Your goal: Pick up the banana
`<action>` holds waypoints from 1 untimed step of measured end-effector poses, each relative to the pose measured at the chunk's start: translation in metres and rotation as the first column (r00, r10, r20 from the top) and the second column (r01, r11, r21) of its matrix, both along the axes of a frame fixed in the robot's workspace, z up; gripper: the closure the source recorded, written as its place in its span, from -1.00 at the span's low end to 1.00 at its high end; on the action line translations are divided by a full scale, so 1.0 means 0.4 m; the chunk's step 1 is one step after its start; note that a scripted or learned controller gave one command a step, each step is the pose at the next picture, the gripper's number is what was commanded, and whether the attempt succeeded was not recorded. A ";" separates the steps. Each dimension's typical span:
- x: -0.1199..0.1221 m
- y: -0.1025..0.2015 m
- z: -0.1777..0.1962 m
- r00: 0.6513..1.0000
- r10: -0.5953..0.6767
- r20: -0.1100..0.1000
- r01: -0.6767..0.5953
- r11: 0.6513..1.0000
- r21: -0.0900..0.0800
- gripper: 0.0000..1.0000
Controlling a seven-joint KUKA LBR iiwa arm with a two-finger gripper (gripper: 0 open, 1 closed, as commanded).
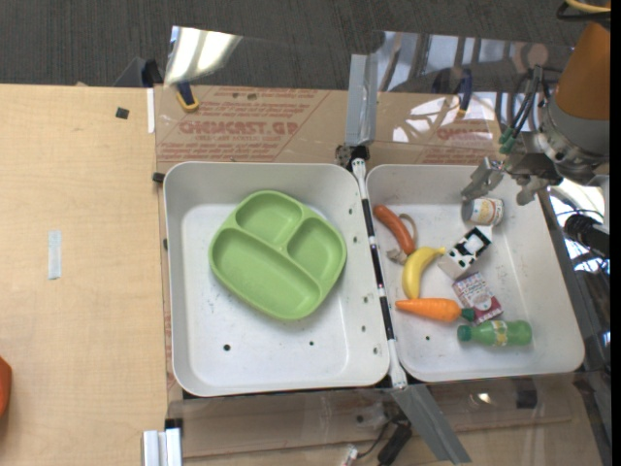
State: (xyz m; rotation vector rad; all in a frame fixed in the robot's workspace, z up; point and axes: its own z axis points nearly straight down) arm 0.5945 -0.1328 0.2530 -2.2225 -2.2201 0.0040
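Banana (416,269) lies in right bin (543,357), touching carrot (431,309), beside hot dog (395,227). Tool (508,181) hovers near small can (484,211), fingers apparently spread, holding nothing. Risk: crowded neighbours, tool may grab wrong item.

From my screen both bins (184,289) look like smooth white plastic with a slight sheen. The green plate (278,254) reads as matt plastic. The banana (418,268) and carrot (429,309) have the even, faintly glossy skin of moulded plastic. The green bottle (497,333) shines more. Behind the bins I see brown printed cardboard (243,124), dull and flat. The bench (73,250) looks like pale smooth wood. The gripper (509,175) is bare grey metal.
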 end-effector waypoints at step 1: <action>0.087 0.062 -0.379 0.996 -0.092 -0.001 0.092 0.996 0.001 -1.00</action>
